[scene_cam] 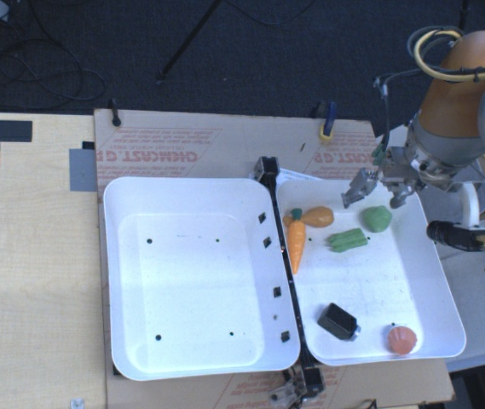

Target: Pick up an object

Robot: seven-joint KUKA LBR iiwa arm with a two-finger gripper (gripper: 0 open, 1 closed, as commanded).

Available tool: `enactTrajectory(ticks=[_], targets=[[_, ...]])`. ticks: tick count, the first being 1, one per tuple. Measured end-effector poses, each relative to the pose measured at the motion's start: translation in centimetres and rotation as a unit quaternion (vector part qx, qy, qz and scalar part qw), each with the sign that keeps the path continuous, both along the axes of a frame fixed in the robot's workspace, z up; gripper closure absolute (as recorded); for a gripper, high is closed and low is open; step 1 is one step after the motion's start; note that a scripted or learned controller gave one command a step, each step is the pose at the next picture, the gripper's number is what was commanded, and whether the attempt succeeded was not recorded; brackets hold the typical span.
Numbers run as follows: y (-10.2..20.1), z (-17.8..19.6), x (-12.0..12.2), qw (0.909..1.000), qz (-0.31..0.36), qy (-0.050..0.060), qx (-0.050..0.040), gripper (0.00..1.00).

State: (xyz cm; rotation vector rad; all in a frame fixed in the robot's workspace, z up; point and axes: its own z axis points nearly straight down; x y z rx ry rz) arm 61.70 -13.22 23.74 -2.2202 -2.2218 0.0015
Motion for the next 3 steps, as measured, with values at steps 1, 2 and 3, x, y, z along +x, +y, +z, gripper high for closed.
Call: enactTrajectory(ticks=[1,2,3], targets=[[3.5,20.2,-1.7,1.0,0.002,-0.009,-0.0008,0.0],[10.0,30.3,-6.8,1.0,0.004,-0.005,0.0009,0.0],[20.9,29.9,-5.5,1.0,0.006,0.001,0.001,0.0]])
